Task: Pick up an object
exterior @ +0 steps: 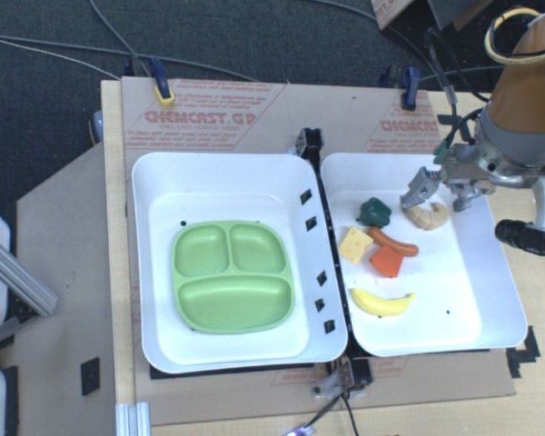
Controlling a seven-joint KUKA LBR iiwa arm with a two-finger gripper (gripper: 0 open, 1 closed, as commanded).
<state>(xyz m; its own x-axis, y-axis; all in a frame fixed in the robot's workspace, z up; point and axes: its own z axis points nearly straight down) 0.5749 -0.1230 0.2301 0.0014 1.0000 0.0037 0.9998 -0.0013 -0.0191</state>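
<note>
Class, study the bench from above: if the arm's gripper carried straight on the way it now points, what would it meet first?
Most likely the tan, bread-like piece in the right bin. The gripper points down just above it, though one slanted view leaves the depth uncertain.

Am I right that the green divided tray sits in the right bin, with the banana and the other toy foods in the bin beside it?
Not quite: the camera view shows the green divided tray in the left bin, not the right one. The banana and the other toy foods do lie in the bin beside it, the right bin, where the gripper hovers near a tan piece.
</note>
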